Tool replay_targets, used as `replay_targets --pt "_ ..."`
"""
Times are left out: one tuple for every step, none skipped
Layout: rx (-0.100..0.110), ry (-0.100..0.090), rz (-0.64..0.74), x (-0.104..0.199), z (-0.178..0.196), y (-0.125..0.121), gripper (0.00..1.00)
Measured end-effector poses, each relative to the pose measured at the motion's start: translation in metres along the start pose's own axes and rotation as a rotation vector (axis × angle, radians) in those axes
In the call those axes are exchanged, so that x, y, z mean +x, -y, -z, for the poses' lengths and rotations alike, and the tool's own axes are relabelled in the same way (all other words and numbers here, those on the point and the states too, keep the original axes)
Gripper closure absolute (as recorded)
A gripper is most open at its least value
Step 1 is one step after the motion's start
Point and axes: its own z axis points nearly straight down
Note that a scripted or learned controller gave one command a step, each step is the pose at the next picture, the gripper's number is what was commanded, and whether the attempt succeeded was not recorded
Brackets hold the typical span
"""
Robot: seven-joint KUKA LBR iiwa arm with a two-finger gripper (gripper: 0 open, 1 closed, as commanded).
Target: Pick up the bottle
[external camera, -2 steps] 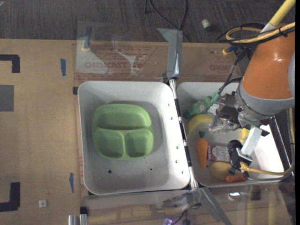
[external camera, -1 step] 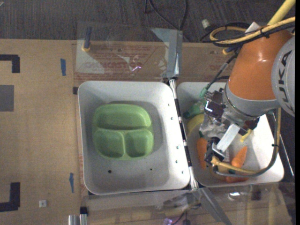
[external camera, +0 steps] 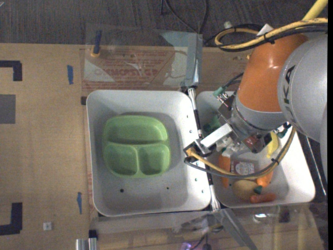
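Two shallow white bins side by side on the bench: left bin [external camera: 99, 191] and right bin [external camera: 302, 186]. One arm [external camera: 283, 72], grey with the orange band, coming in from the right and hanging over the right bin, covering most of its upper half. Left bin holds one item: a green divided plate [external camera: 136, 146], three compartments, one long across the top and two smaller below, lying flat a bit left of centre, nothing in it. Right bin is a cluttered pile, mostly under the wrist. Countable there: one small bottle [external camera: 243, 167] with a pale label carrying a red-pink patch, one yellowish rounded piece [external camera: 242, 187] just below it, one orange piece [external camera: 223, 165] touching the bottle's left side, another orange-red piece [external camera: 263, 197] at the bin's lower edge, one yellow piece [external camera: 274, 144] near the wrist's right side, and something dark green [external camera: 212, 124] peeking out by the bin's left wall. Bottle sits in the lower middle of the right bin, in the pile, its upper part hidden by the wrist, so cap and full shape can't be read. Gripper [external camera: 237, 149] is low over the pile, right above the bottle; can't tell its state, it's buried under the wrist hardware and cables. Bottle looks to be resting in the bin.
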Motion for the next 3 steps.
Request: replay_targets --pt "0.002 0.0 -0.411 0.013 -0.056 0.018 1.0" --pt "0.0 -0.002 -0.376 0.044 -0.063 0.06 1.0" --pt "-0.001 0.001 0.133 0.089 -0.016 0.115 1.0"
